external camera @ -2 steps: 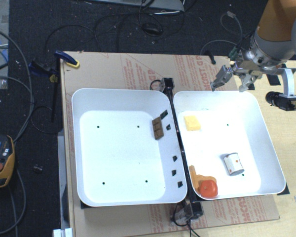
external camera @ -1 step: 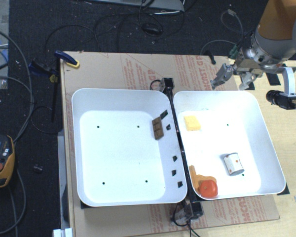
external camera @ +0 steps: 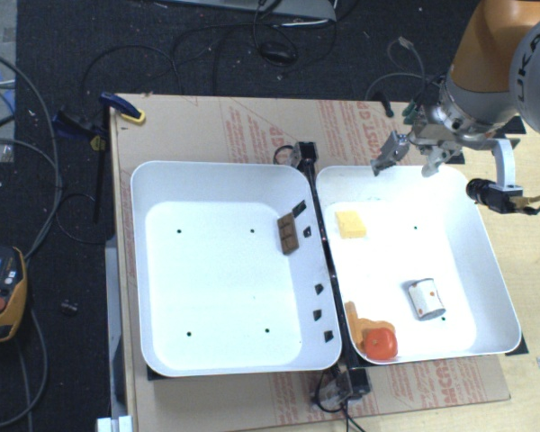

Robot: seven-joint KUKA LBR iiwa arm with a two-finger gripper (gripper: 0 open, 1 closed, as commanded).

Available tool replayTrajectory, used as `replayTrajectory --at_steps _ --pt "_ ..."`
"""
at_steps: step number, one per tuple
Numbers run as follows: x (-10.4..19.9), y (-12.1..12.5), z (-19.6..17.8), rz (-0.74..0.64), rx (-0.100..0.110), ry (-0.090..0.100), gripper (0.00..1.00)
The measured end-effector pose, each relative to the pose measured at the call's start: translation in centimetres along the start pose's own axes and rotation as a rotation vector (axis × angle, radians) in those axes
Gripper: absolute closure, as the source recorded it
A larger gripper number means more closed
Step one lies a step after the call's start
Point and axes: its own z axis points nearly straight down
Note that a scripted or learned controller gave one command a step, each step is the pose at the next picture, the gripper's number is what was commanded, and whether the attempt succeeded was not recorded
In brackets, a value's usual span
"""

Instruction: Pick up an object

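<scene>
Red ball (external camera: 380, 342) sits in the right bin's (external camera: 486, 268) near corner; yellow block (external camera: 351, 224) lies nearest the gripper (external camera: 410, 157), whose 2 fingers hang spread above the far rim.

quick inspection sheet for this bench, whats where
surface: two white bins, left bin and right bin, on a board
job's things: yellow block, white cylinder, red-orange toy in right bin; brown bar in left bin
clutter: blue-yellow clamp at board corner
grippers: gripper open, above right bin's far edge, holding nothing
cables: black cables on dark floor
surroundings: orange handheld unit at left
</scene>
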Motion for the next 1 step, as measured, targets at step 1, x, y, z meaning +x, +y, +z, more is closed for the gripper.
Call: replayTrajectory --at_steps 1 --pt "-0.24 -0.3 6.3 0.001 0.002 0.0 0.0"
